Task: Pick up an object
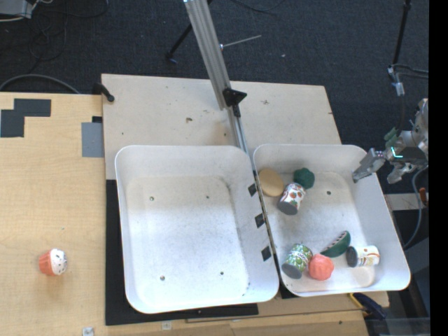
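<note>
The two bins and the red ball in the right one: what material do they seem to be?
Bins: probably thin moulded plastic, matte white, with rounded corners and raised rims. Red ball: possibly foam or rubber, dull with no highlights; unclear.

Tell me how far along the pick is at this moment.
Nothing looks done: the gripper sits at the right bin's upper right rim with nothing visibly between its fingers. The red ball, tan object and patterned cup lie in that bin. Reaching, grasping and lifting remain.
</note>
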`<state>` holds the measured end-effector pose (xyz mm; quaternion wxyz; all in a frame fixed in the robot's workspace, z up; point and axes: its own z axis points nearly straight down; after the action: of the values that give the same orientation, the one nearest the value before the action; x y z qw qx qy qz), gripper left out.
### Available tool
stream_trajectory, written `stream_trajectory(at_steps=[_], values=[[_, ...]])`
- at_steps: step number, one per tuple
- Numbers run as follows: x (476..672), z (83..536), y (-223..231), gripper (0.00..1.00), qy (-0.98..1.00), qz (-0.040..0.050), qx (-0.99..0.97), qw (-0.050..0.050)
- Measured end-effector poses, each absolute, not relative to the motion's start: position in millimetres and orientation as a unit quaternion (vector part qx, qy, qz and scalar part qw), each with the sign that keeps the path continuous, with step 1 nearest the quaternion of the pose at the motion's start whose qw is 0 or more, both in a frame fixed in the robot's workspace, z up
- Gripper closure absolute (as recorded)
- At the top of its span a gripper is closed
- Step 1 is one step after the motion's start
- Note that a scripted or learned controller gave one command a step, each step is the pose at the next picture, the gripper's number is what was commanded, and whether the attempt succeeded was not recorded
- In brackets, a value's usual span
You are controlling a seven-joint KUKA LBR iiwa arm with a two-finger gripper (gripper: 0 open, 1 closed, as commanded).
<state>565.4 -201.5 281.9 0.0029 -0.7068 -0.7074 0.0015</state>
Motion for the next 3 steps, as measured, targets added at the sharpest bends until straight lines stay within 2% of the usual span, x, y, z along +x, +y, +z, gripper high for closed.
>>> stream_trajectory(at_steps=[1, 2, 3], values=[[566.1, 284, -202, 0.00, -0.708, 0.0005, -0.706, 0.001], [567.7, 240, -198, 0.00, -0.707, 0.0016, -0.707, 0.003], [565.9, 199, -199, 0.00, -0.706, 0.0005, -0.708, 0.001]])
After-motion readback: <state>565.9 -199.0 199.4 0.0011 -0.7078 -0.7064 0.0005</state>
